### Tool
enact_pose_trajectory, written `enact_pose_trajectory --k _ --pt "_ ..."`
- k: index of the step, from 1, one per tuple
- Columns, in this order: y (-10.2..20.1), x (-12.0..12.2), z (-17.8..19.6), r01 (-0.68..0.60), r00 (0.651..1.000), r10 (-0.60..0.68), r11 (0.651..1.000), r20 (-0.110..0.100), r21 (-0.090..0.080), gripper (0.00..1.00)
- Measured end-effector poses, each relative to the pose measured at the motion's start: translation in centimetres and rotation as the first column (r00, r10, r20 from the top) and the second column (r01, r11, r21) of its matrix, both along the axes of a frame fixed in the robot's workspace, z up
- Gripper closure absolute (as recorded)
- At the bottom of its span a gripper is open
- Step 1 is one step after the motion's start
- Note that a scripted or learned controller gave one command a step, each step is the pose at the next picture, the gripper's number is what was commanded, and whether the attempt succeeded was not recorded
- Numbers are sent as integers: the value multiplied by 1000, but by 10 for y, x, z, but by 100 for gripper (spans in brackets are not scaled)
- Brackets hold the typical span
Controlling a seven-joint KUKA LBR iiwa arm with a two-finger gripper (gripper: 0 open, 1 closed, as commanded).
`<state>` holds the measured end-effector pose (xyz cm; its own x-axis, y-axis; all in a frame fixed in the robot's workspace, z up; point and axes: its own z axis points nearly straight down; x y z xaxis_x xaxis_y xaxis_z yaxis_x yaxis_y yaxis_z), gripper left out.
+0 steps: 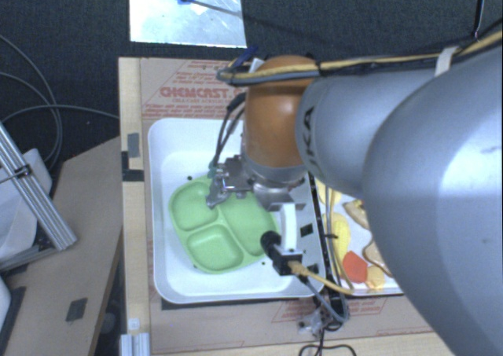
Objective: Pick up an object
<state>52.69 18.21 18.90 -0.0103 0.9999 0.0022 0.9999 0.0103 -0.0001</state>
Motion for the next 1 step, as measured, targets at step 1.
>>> enact_pose_trajectory --k 1 --pt "-59 21 -104 16 1000 -16 1000 14 -7 0"
